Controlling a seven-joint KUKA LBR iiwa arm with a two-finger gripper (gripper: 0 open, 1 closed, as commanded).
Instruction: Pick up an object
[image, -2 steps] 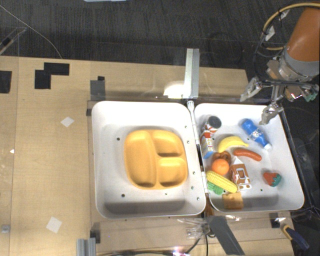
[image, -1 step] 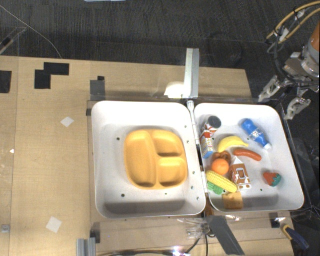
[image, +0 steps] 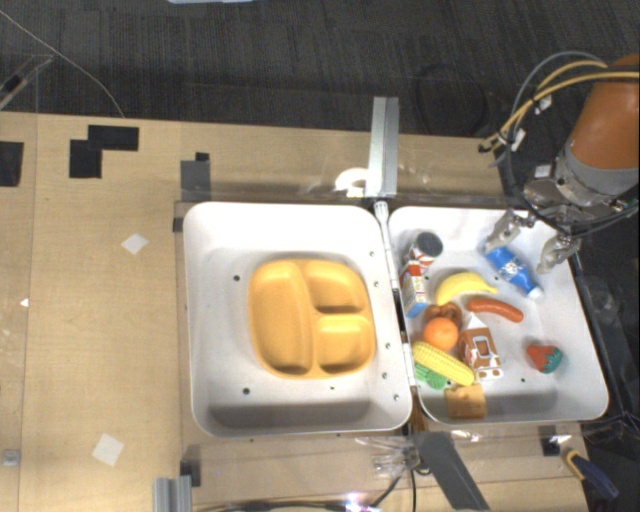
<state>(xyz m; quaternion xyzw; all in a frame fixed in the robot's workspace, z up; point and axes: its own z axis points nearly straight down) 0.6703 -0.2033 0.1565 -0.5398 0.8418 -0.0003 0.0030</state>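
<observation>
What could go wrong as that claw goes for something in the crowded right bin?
The gripper hangs with open fingers over the blue packet, which lies tilted near the bin wall; one finger might clip the wall, or the packet might slip out. The banana and sausage lie close beside it, so a finger could nudge them. Further down, the toys are packed together, which makes a clean grab there harder.

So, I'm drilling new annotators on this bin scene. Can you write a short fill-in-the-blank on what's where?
1. The yellow divided tray lies in the ____ bin.
2. The gripper hangs open over the ____ bin.
3. The sausage lies just below the ____.
4. The corn cob lies just below the ____.

Missing words: left; right; banana; orange
</observation>
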